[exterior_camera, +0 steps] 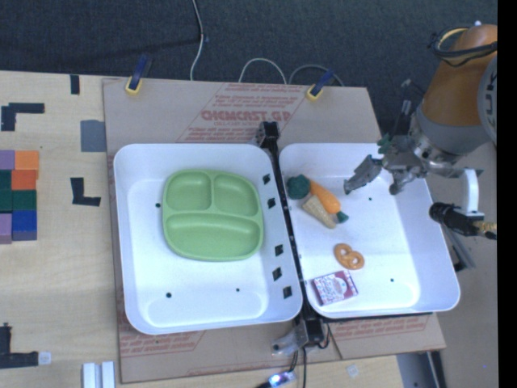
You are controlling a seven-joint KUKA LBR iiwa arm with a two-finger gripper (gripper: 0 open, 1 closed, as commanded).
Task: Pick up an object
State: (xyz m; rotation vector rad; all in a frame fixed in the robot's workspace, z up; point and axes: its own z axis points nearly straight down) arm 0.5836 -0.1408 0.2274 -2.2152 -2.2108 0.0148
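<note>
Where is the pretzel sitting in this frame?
The pretzel lies in the right bin, toward its front, just above the small red-and-white carton and below the toy carrot.

Two white bins: left bin (pixel 137 297), right bin (pixel 420 289). One green divided plate (pixel 213 215), with three compartments, in the left bin. Four items in the right bin: one toy carrot (pixel 325 198), one tan piece (pixel 320 211) beside it, one pretzel (pixel 349 256), one small red-and-white carton (pixel 334 288).
</note>
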